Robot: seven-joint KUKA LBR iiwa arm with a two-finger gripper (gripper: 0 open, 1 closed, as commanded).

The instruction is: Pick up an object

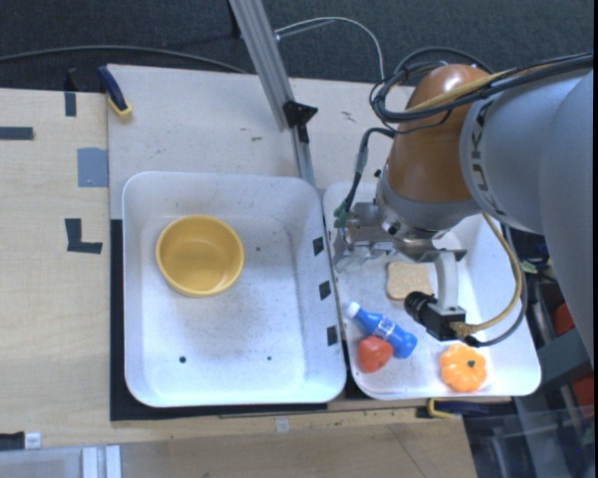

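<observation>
Two white bins on a taped wooden bench.

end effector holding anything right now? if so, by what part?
Cannot be told. The end effector sits low at the right bin's left edge, its tips hidden; the bottle and the orange toy lie loose.

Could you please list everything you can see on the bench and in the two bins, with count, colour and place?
Bowl: one, yellow, upper left of the left bin.
Bottle: one, blue with a white cap, lying near the front of the right bin.
Red toy: one, red, touching the bottle's front side.
Pumpkin: one, orange, front right of the right bin.
Bread slice: one, tan, middle of the right bin, partly under the arm.
Clip: one, blue and yellow, bench's far edge.
Arm: one, grey with orange band, over the right bin.
Gripper: one, at the right bin's left wall.
</observation>
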